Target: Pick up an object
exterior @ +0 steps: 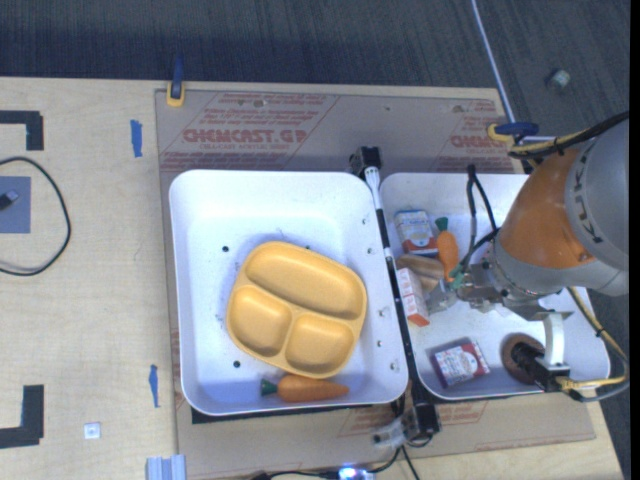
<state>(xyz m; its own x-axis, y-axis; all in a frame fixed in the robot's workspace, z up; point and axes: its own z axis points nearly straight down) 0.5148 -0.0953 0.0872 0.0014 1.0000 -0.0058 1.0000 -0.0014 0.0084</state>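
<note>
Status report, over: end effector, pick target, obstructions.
End effector low in right bin, finger state unreadable. Nothing visibly held. Small carrot and packets crowd it. Yellow tray, big carrot untouched in left bin.

Arm reaching in from the right, wrist bent low toward the left.

The grey arm (605, 213) enters at the right edge, its bulky grey link filling the right side. Just left of that link sits the orange band (545, 218), wide and rounded, facing up toward the camera. Below the band the grey wrist section narrows and points left and slightly toward the near side. The gripper (462, 280) sits at the arm's left end, low and aimed left. Its tip is small and dark in this view, with a spot of green on it. Black cables loop along the far side of the wrist and trail off near the right.
</note>
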